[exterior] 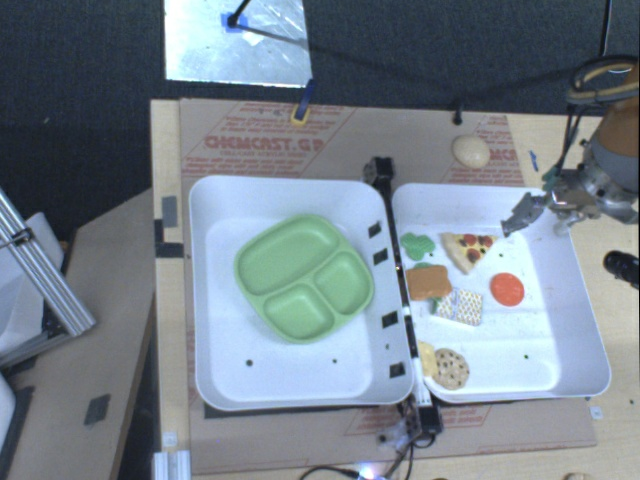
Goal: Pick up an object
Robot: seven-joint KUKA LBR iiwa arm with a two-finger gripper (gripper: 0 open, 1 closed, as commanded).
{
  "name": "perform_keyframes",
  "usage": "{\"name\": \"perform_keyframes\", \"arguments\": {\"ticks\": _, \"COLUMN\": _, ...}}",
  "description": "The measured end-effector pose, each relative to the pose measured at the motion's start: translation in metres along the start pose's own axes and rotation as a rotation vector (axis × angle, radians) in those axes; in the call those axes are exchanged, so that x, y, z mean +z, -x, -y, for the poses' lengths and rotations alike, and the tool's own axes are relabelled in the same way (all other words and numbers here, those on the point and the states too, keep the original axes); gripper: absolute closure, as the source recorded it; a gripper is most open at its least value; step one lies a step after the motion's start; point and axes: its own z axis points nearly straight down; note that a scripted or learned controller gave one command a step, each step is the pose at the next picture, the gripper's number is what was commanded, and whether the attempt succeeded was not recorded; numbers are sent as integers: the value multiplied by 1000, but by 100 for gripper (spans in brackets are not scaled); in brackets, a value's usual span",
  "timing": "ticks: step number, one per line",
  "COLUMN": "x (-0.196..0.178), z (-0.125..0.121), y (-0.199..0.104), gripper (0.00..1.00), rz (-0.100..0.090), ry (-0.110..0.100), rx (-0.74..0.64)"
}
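Observation:
The right bin holds several toy foods: a pizza slice, a green leafy piece, a brown toast, a red round slice, a patterned cracker and a chocolate-chip cookie. My gripper hangs over the bin's far right part, up and to the right of the pizza slice. Its fingers stand apart with nothing between them.
The left bin carries a green divided plate. A beige ball lies on the bench behind the right bin. A foil sheet lies at the back. A black divider runs between the bins.

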Motion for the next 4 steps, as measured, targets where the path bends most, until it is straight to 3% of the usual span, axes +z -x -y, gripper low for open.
{"name": "perform_keyframes", "arguments": {"ticks": 1, "x": -6, "z": -3, "y": 0, "gripper": 0, "rz": 2, "ry": 10, "rx": -2}}
{"name": "perform_keyframes", "arguments": {"ticks": 3, "x": 112, "z": 6, "y": -4, "gripper": 0, "rz": 1, "ry": 5, "rx": 0}}
{"name": "perform_keyframes", "arguments": {"ticks": 4, "x": 119, "z": 3, "y": -3, "gripper": 0, "rz": 5, "ry": 17, "rx": 0}}
